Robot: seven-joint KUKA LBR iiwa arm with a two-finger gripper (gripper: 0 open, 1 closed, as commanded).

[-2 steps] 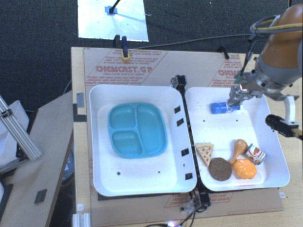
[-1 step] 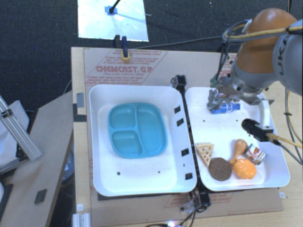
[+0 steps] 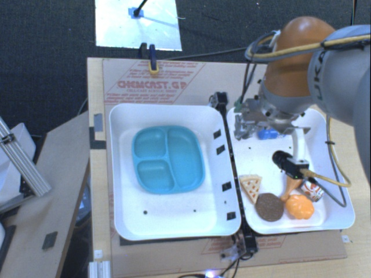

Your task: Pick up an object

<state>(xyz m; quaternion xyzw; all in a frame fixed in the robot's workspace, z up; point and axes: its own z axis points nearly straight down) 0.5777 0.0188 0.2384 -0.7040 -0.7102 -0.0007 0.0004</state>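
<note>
1. We see the gripper (image 3: 248,130) low at the far end of the right bin (image 3: 259,161), w/ a small blue piece (image 3: 268,134) just beside it. Whether it's open, closed or gripping anything, we can't tell.
2. We take the blue piece as the likely target, since it's nearest. It's prob. light, hard plastic, smooth so maybe slippery, and not fragile. Best hold, we reckon: across its short sides, straight from above.
3. Count, right bin: 1 blue piece, 1 waffle wedge (image 3: 251,187), 1 brown disc (image 3: 269,207), 1 orange lump (image 3: 300,208), 1 orange cone (image 3: 290,185), 1 small brown-and-white item (image 3: 313,191) = 6 loose things. The last 5 cluster at the near end, well apart from the gripper.
4. Count, left bin (image 3: 127,213): 1 blue plate (image 3: 168,158) w/ 3 compartments, nothing in them.
5. Bins: 2, side by side.
</note>
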